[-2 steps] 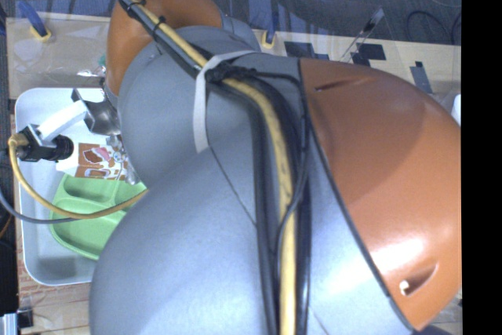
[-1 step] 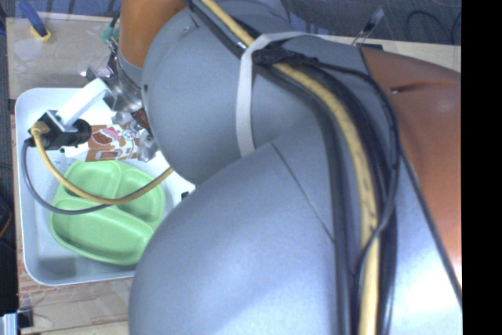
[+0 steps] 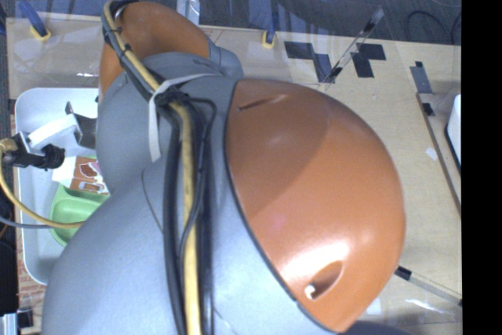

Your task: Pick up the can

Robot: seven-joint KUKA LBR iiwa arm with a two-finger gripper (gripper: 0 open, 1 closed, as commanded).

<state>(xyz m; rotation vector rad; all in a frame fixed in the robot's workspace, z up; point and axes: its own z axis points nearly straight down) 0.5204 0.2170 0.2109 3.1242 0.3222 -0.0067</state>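
Fingers cannot be told apart or together, since the arm (image 3: 259, 192) bends low over the white bin (image 3: 31, 102), probably seeking the can.

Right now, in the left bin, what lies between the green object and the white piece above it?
A small brown-printed packet lies there, seen in the camera view.

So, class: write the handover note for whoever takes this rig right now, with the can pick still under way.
Gripper: hidden under the arm, which reaches over the left bin; its state cannot be read.
Things: the arm covers most of the bin. Showing at its left side are a green object and a small printed packet. No can can be made out.
Done: no pick confirmed.
Left: locate the can, grasp it, lift it.
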